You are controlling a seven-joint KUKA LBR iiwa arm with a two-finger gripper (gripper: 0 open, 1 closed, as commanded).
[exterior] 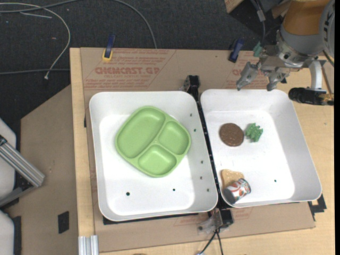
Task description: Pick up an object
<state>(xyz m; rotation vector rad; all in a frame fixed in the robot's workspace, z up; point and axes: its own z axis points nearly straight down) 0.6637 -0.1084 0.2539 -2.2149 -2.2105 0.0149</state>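
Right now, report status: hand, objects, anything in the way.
Hand open, above right bin's far rim, holding nothing. Brown disc, green piece, can in right bin. Nothing blocking them.

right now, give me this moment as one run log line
gripper: open, above right bin's far rim, holding nothing | right bin: brown disc, green toy, can | left bin: green divided plate

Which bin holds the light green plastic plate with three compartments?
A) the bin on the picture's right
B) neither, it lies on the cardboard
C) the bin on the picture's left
C: the light green three-compartment plastic plate lies inside the shallow white left bin, while the shallow white right bin holds a round brown disc, a small green toy and a small can.
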